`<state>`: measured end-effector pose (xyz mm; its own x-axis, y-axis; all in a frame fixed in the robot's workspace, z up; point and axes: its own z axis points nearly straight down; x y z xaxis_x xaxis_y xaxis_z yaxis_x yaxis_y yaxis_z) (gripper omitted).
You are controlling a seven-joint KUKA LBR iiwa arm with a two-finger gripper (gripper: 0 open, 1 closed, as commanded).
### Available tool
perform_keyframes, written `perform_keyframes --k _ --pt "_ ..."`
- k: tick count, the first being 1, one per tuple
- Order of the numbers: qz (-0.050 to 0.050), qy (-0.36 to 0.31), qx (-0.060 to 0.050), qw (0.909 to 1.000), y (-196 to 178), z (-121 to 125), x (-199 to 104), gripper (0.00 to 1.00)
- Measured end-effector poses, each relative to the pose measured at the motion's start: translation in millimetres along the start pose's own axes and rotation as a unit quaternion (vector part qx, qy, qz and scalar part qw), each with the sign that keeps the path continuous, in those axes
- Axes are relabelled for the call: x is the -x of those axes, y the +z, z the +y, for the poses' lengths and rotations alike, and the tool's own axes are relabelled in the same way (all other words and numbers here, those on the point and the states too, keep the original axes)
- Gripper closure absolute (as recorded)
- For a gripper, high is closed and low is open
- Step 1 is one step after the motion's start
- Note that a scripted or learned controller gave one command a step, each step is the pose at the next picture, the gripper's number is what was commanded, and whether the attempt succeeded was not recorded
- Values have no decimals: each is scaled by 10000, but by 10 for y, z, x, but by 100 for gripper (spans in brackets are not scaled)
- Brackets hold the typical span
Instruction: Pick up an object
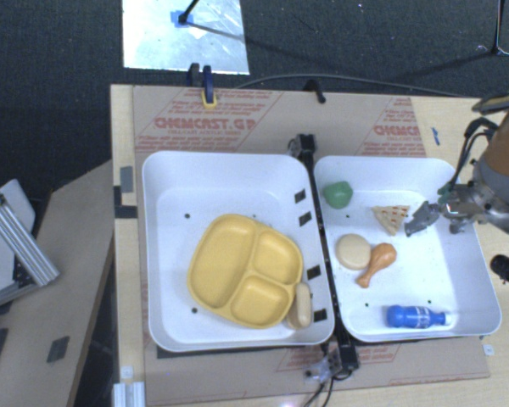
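Observation:
In the right bin (467, 265) lie a green ball (338, 194), a tan triangular slice (392, 218), a round beige bun (352, 250), an orange drumstick (377, 262) and a blue bottle (416, 316). My gripper (430, 215) hangs over the right part of this bin, just right of the slice and above the drumstick. Nothing shows in its grasp. The grey arm with its orange band (502, 145) comes in from the right edge.
The left bin (165, 227) holds a yellow divided tray (246, 270) with a beige roll (302, 304) against its lower right corner. A black divider (318, 236) runs between the bins. A metal frame (17, 236) stands at the far left.

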<state>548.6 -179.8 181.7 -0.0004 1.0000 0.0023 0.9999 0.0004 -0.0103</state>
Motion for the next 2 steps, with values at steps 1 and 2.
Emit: perform_keyframes --k 1,2 --pt "-13 -15 57 10000 -64 30 -2 0" --pt "-7 -5 38 10000 560 7 11 0"
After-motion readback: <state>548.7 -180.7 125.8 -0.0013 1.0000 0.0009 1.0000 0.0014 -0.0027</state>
